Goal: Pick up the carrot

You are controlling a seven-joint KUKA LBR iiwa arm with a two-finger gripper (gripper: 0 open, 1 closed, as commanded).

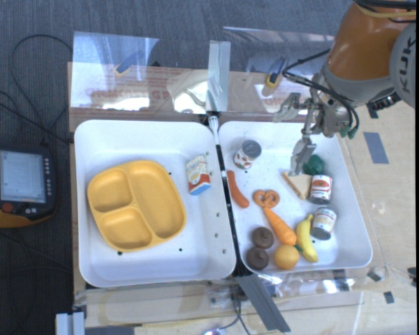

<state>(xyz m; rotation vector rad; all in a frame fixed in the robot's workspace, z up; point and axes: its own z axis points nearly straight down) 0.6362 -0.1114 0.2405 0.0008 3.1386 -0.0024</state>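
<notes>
The carrot (280, 227) lies in the right bin (356, 208), near the middle, tilted with its fat end low and to the right. A pretzel (266, 198) sits just above its thin end, and a banana (306, 239) and a round yellow fruit (287, 257) sit just beside its fat end. Two brown donuts (260, 247) are to its left. The gripper (299, 160) hangs over the top part of the same bin, well apart from the carrot. Its tip points down next to a wedge of bread (298, 184) and a green thing (313, 165). Nothing is between its fingers, but I cannot tell if they are spread or pressed together. Two small cans (322, 204) stand on the right side, and another can (248, 153) stands near the top left. A red hot dog (237, 189) lies by the wall between the bins. The left bin (91, 257) holds a yellow tray (135, 204) and a little carton (198, 174).
</notes>
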